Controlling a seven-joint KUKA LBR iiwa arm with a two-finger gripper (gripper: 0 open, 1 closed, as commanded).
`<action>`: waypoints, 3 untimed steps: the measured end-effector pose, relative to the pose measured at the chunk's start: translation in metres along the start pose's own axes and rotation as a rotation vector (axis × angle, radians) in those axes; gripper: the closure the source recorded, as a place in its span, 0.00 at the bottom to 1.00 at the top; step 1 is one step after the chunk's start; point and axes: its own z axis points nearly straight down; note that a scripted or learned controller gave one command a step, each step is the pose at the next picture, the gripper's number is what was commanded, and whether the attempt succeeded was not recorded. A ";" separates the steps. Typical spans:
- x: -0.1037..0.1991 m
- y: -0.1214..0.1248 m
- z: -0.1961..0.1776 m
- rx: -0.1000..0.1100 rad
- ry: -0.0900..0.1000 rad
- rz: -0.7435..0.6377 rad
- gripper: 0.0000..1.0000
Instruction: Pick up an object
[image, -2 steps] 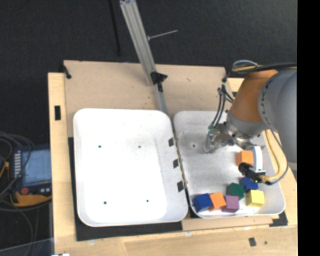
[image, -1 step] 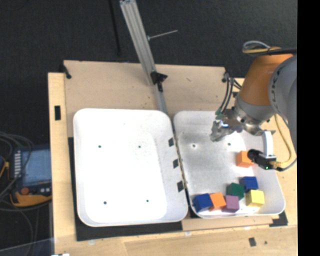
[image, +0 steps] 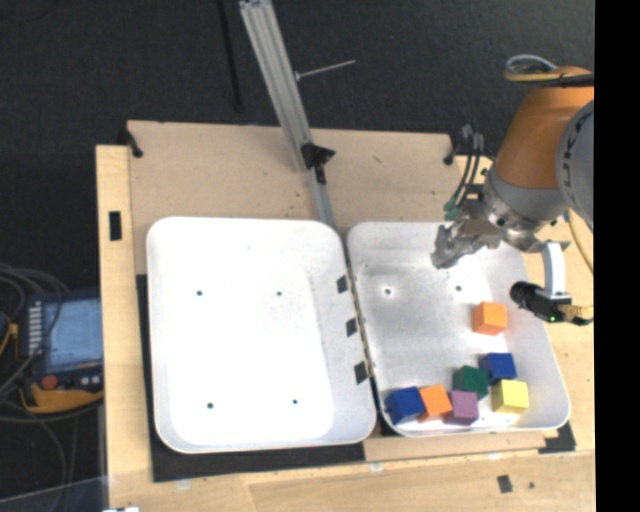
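Note:
My gripper (image: 447, 251) hangs over the upper part of the right bin (image: 420, 300), its grey fingers pointing down and left; nothing shows between them. An orange cube (image: 490, 317) lies alone below and to the right of the gripper. Along the bin's near edge sit a blue cube (image: 405, 403), an orange cube (image: 435, 400), a purple cube (image: 464, 406), a green cube (image: 471, 380), a second blue cube (image: 497, 366) and a yellow cube (image: 512, 395).
The left bin (image: 250, 330) lies beside the right one, with small black clips (image: 352, 325) along the shared edge. A slanted metal pole (image: 290, 110) rises behind the bins. A black fitting (image: 535, 297) sticks out at the right bin's right rim.

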 end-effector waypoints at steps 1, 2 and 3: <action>-0.001 0.001 -0.025 0.002 0.001 -0.003 1.00; 0.046 -0.010 -0.016 0.007 0.000 -0.001 1.00; 0.098 -0.018 -0.028 0.005 0.003 -0.004 1.00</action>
